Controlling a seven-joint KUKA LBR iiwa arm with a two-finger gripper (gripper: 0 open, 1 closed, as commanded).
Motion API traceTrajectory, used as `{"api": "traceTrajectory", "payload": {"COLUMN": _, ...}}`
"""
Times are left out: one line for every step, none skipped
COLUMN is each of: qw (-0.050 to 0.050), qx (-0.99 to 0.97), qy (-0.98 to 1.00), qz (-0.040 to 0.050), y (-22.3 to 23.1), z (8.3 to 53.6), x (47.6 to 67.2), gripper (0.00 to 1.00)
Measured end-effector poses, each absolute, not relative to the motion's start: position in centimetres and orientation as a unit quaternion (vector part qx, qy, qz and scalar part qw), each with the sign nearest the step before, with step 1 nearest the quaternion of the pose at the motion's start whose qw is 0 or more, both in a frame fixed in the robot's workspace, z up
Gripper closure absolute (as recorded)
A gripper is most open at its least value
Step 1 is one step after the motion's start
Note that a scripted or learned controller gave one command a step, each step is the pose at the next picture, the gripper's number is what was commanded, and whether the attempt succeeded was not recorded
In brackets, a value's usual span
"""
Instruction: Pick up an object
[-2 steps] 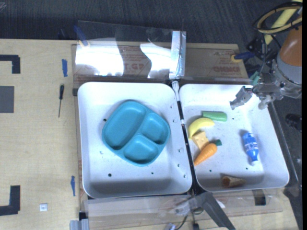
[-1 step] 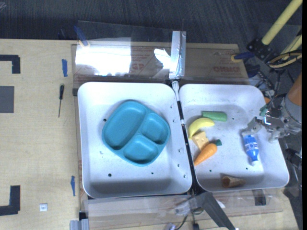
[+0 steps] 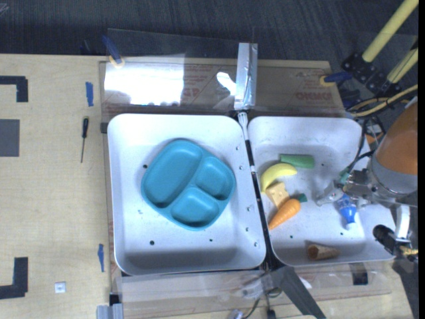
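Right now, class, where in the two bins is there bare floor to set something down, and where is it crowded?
Free patches: the left bin's floor around the blue divided plate, widest along the near edge; the right bin's near floor between the carrot and brown cone. Crowded: banana, green block and carrot bunch by the divider, and the hand hangs at the right.

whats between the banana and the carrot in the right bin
In the camera view, a small tan chunk sits between the banana and the carrot. It looks to be touching both.
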State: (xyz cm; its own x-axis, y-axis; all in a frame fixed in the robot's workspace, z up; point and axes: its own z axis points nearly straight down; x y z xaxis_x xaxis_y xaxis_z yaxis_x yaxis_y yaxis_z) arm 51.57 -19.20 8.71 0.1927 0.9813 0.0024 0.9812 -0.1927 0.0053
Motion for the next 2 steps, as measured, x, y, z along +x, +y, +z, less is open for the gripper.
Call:
{"api": "traceTrajectory", "payload": {"qw": 0.004, "qx": 0.773, "qy": 0.635, "qz": 0.0034, "y": -19.3, "z": 9.8, "x": 51.7, "gripper": 1.00}}
{"api": "traceTrajectory", "payload": {"qw": 0.003, "qx": 0.771, "qy": 0.637, "qz": 0.0027, "y": -15.1, "z": 22.1, "x": 51.8, "gripper": 1.00}}
